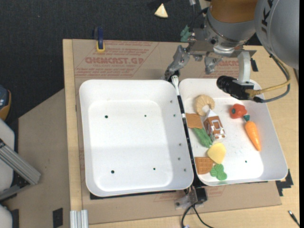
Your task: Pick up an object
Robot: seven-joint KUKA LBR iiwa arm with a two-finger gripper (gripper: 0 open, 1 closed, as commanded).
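Note:
The right bin (270, 163) holds several toy foods. There is a tan bread roll (204, 102), a brown cracker (194, 120), a small brown and white box (215, 128), a green leafy piece (203, 137), a yellow piece (217, 152), a waffle square (204, 164) and a green floret (219, 173). A red tomato (238, 110) and an orange carrot (253, 134) lie toward the bin's right side. My gripper (191, 71) hangs open above the far rim of the bins, near the divide between them, with nothing between its fingers.
The left bin (90, 94) lies beside the right one on a cardboard sheet (118, 56). A black cylinder (232, 86) on the arm hangs over the right bin's far edge. A blue and yellow clamp (99, 38) stands at the far left.

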